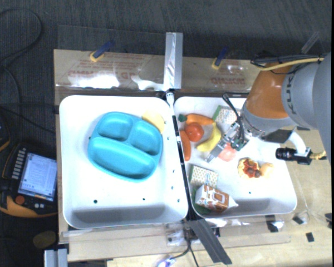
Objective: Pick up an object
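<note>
My gripper (pixel 229 142) hangs low in the right bin (pixel 278 196), reaching in from the orange-banded wrist (pixel 270 96) at the right. It sits just right of a yellow banana (pixel 209 142) and over a small pink item (pixel 227 154). A red tomato (pixel 193 131) and an orange carrot (pixel 197 119) lie to its left. A patterned packet (pixel 225 116) lies just behind it. A pizza-like toy (pixel 251 167) rests to its lower right. Nothing is visibly held.
A green-patterned box (pixel 204 176) and a brown carton (pixel 212 198) lie at the right bin's front. The left bin (pixel 78 204) holds a blue divided plate (pixel 126 144) and a yellow piece (pixel 153 120). An orange strip (pixel 185 147) lies along the divider.
</note>
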`<state>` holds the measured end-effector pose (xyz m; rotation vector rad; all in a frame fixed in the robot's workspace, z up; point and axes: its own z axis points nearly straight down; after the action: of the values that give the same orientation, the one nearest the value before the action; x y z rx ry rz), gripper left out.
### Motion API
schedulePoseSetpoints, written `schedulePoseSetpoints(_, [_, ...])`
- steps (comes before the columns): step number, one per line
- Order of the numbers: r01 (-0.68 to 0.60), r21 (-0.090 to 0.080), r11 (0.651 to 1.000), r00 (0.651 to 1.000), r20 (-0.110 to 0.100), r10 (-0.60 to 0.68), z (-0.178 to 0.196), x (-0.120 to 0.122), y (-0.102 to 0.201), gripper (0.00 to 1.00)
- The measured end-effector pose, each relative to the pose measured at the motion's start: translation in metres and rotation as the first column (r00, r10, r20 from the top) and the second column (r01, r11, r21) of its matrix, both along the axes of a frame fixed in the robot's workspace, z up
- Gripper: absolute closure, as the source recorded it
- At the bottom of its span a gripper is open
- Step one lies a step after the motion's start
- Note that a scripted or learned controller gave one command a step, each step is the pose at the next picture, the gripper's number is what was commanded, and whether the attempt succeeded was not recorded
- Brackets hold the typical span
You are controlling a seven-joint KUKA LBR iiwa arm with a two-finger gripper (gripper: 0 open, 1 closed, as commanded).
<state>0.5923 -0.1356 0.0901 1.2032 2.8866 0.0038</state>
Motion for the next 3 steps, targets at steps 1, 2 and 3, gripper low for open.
schedulePoseSetpoints(1, [-0.205, -0.007, 0.979, 0.979, 0.002, 0.205, 0.001, -0.022, 0.003, 0.0])
schedulePoseSetpoints(2, [0.41, 0.003, 0.912, 0.912, -0.004, -0.41, -0.001, 0.032, -0.011, 0.0])
schedulePoseSetpoints(3, [0.409, -0.001, 0.913, 0.913, 0.001, -0.409, 0.01, 0.033, -0.012, 1.0])
